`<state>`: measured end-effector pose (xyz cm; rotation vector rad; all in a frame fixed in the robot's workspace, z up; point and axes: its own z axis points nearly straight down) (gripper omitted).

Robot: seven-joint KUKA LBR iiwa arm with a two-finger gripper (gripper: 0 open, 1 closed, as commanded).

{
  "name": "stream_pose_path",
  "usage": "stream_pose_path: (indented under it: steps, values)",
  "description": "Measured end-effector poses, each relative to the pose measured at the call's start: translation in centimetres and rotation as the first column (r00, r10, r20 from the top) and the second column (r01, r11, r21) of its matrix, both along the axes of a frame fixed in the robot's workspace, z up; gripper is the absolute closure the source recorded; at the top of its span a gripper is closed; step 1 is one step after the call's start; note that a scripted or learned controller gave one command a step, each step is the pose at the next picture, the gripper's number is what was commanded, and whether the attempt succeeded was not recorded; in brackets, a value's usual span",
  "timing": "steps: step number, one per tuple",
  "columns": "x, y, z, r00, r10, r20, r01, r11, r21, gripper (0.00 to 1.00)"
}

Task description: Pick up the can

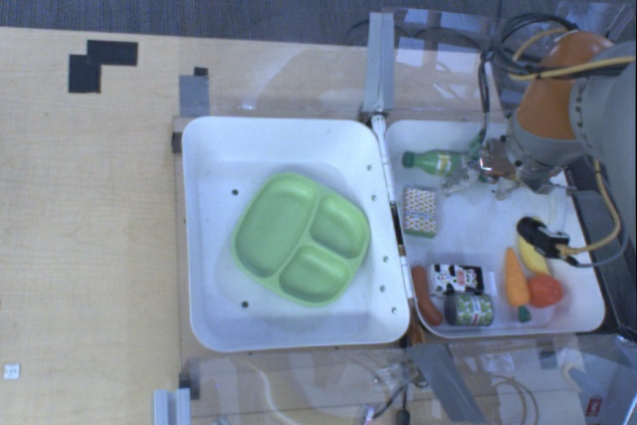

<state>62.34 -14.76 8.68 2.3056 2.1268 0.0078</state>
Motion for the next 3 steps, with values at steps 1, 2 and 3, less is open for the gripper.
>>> stream_pose_path:
  steps: [1,2,3]
  values:
    - [3.6,-1.6,-0.4,0.996,-0.058,-0.072,0.059,0.998,0.017,0.00]
    - [4.3,-2.3,-0.3,0.997,-0.075,-0.018,0.075,0.997,0.000,0.00]
    - [4.7,-2.1,-0.2,0.997,-0.073,-0.003,0.073,0.997,-0.001,0.00]
